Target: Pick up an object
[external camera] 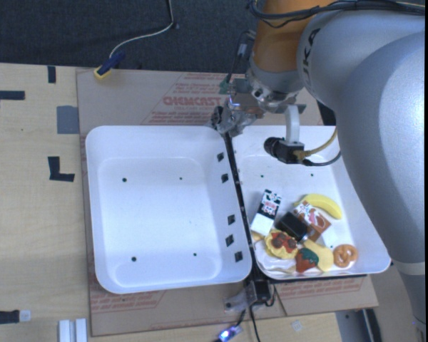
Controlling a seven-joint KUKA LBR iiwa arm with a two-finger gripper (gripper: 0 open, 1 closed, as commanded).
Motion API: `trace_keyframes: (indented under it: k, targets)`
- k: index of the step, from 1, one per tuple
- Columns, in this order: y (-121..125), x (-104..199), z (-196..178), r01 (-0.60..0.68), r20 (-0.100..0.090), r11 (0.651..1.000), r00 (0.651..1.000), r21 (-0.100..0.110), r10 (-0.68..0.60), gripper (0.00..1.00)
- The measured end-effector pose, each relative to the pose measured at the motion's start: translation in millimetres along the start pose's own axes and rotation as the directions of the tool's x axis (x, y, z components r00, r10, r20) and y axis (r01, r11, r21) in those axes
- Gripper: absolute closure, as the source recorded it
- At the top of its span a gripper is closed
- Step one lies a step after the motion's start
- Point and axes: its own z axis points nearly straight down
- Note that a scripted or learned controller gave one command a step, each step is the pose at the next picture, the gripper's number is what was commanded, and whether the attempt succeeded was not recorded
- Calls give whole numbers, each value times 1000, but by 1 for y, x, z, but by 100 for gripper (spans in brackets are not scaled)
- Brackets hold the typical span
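Grey arm (371, 84) with orange band reaches in from right; tool (228, 116) hangs over far end of divider between bins, finger state cannot tell. Nothing visible in its grasp. Right bin (364, 223) holds clutter at near end: yellow banana (324, 205), black-and-white card (270, 204), black block (293, 226), pretzel (344, 254), red strawberry (308, 258). Left bin (100, 191) beside it on cardboard-covered worktop (28, 212).

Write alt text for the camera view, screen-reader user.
A grey arm with an orange band reaches in from the right, its gripper above the far end of the divide between two white bins. The right bin holds a pile of small toys at its near end, among them a banana and a pretzel; the left bin sits beside it.
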Motion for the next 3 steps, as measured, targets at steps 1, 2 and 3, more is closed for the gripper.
trace_keyframes:
  k: [1,2,3]
  targets:
    - [1,95,-134,13,-9,1000,1000,-19,-13,100]
    - [-1,82,-60,2,0,1000,1000,2,-2,100]
    - [0,73,-22,1,0,1000,1000,1,-1,100]
